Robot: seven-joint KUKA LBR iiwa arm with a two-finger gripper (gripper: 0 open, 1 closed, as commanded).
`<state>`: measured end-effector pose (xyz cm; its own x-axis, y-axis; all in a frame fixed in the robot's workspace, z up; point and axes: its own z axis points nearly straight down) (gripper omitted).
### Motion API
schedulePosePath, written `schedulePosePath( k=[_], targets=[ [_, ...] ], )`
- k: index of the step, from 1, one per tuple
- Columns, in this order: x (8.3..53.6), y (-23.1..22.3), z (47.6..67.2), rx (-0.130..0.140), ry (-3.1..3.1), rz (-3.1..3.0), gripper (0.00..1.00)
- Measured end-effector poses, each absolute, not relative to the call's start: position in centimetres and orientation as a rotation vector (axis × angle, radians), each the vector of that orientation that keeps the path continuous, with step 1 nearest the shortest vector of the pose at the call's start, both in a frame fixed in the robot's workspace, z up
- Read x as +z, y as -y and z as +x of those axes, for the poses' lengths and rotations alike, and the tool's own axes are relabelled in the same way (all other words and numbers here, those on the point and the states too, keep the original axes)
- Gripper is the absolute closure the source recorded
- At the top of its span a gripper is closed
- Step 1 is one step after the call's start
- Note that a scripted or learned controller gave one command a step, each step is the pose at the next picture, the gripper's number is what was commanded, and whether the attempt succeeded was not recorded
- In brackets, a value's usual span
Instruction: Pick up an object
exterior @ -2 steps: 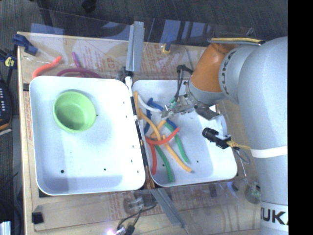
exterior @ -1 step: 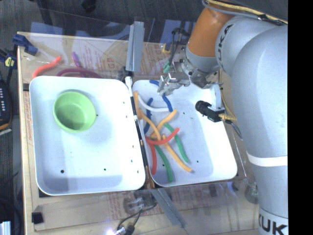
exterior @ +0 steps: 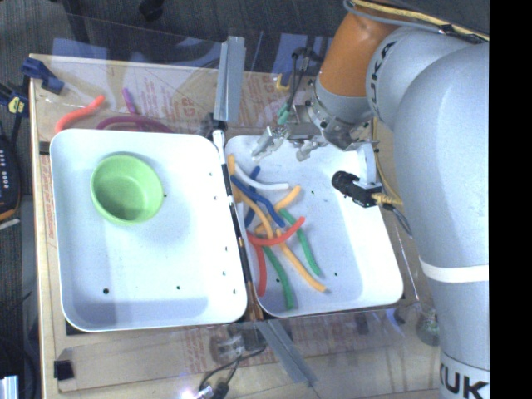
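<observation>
A tangle of bendy sticks lies in the left half of the right bin: yellow, blue, white, orange, red and green ones. A green bowl sits upright in the left bin, toward its far left corner. My gripper hangs over the far end of the right bin, just beyond the top of the stick pile. Its two fingers are spread apart, and nothing shows between them.
The grey arm fills the right side and hides the far right corner of the right bin. The two bins meet at a ridge. Behind the left bin lie a red loop and an orange piece.
</observation>
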<state>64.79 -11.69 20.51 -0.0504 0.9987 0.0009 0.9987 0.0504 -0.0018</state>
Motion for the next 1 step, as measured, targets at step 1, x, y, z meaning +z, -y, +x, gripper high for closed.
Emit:
schedulePosePath(
  k=[1],
  targets=[
    [9.35, 18.79, 65.77, -0.002, 2.376, -2.059, 0.00]
  ],
)
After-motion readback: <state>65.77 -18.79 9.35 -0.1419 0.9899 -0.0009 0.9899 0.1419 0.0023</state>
